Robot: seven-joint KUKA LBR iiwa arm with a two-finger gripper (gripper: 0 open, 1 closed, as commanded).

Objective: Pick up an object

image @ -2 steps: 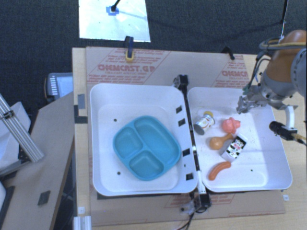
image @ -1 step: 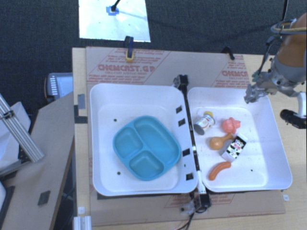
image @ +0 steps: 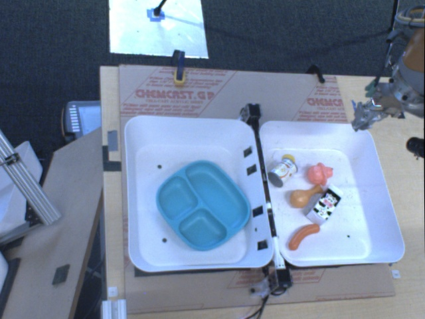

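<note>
In the right bin (image: 372,171) lie several small things: a small can (image: 282,170) on its side, a pink toy (image: 320,173), an orange-brown pear-shaped piece (image: 302,196), a black-and-white carton (image: 325,205) and an orange sausage (image: 304,236). My gripper (image: 364,115) hangs above the bin's far right corner, well apart from all of them. Nothing is seen between its fingers.
The left bin (image: 143,151) holds a blue divided plate (image: 202,205). A black divider (image: 260,178) runs between the bins. Cardboard (image: 219,92) lies under both bins, with a yellow clamp (image: 179,72) at the back. A silver sheet (image: 158,18) lies beyond the bench.
</note>
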